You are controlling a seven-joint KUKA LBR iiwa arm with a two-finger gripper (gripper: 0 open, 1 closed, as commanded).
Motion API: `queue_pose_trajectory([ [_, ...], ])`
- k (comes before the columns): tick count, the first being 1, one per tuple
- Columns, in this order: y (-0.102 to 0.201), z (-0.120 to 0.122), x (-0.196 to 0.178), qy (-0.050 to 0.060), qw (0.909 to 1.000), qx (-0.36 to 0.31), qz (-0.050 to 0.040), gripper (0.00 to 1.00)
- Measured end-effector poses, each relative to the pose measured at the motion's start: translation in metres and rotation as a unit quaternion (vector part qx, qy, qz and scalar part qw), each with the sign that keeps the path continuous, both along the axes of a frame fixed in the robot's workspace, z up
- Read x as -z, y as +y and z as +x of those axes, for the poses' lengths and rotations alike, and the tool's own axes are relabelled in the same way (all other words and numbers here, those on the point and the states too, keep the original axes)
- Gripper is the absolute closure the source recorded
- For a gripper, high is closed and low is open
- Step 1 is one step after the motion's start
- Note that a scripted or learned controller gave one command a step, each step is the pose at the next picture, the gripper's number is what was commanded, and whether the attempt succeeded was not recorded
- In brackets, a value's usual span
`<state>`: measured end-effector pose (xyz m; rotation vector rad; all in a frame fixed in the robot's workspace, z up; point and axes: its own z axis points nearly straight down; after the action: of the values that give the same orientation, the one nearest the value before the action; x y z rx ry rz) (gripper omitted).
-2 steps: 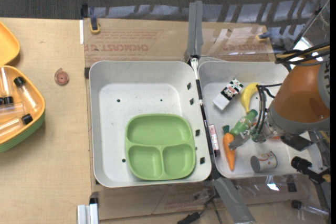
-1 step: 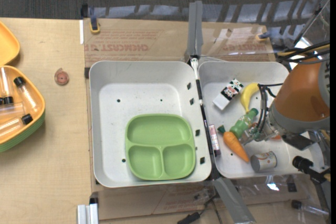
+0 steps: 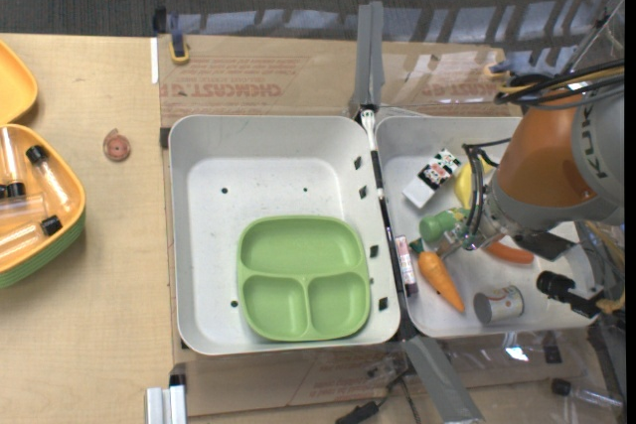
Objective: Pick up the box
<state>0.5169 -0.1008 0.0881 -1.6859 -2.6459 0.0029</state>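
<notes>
From the fixed overhead camera, the grey arm with its orange band (image 3: pixel 545 159) reaches in from the right and hangs low over the right-hand shallow white bin (image 3: pixel 397 149). Its claw (image 3: pixel 467 238) sits down among the clutter there, and whether it is clenched or released cannot be told, as the wrist hides the tip. The small black-and-white printed box (image 3: pixel 438 169) lies up and to the left of the claw, near it but apart, at the bin's far side. Just left of the claw rests a green rounded object (image 3: pixel 435 226). Below and left of it lies an orange carrot (image 3: pixel 440 279), and below it a grey metal cylinder (image 3: pixel 498 304). Well to the claw's left, in the other white bin (image 3: pixel 189 204), sits a green three-compartment plastic plate (image 3: pixel 303 277).
</notes>
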Motion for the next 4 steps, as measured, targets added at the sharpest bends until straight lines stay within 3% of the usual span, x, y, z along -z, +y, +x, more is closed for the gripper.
queue_pose_trajectory([
  [1, 0.018, 0.064, -0.21, 0.0, 0.9722, 0.234, -0.0032, 1.0],
  [2, -0.025, -0.031, -0.2, 0.001, 0.9512, 0.308, -0.0033, 1.0],
  [3, 0.0, 0.033, -0.247, 0.0, 0.9809, 0.194, -0.003, 1.0],
  [4, 0.079, 0.1, -0.286, 0.001, 0.974, 0.226, -0.0034, 1.0],
])
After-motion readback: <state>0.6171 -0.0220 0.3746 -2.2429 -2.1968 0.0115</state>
